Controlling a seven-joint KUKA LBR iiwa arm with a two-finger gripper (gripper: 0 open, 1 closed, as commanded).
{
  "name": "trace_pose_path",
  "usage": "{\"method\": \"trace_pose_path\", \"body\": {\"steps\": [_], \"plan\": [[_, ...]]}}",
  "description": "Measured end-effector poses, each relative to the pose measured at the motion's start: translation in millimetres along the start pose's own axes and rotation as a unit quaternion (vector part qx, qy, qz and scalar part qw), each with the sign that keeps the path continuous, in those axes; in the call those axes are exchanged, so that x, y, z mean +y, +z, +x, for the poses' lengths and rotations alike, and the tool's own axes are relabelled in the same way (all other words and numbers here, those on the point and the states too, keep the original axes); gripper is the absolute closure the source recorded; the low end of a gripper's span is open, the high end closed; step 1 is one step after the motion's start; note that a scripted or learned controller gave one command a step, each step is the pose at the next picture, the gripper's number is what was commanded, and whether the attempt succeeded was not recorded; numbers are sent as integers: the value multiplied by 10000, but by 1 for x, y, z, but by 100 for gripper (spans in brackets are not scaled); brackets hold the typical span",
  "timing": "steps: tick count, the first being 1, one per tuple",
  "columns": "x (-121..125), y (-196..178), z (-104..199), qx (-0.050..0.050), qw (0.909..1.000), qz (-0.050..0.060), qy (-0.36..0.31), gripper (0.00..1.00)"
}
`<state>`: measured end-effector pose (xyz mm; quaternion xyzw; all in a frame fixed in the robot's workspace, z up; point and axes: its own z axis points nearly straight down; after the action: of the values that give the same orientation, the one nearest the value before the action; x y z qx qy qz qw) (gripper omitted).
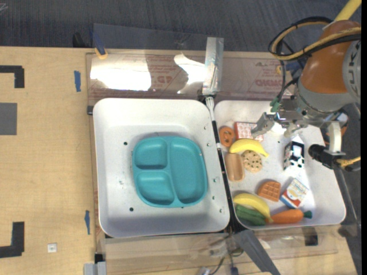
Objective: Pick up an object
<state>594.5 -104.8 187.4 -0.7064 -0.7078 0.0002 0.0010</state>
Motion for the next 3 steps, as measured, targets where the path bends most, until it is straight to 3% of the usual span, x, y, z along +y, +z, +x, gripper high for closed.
{"method": "trace_pose_path", "body": {"steps": [1, 2, 3], "plan": [[44, 99, 9, -14, 9972, -52, -751, 0], [3, 100, 3, -10, 9946, -25, -1035, 0], [3, 100, 3, -10, 9946, -28, -1036, 0]]}}
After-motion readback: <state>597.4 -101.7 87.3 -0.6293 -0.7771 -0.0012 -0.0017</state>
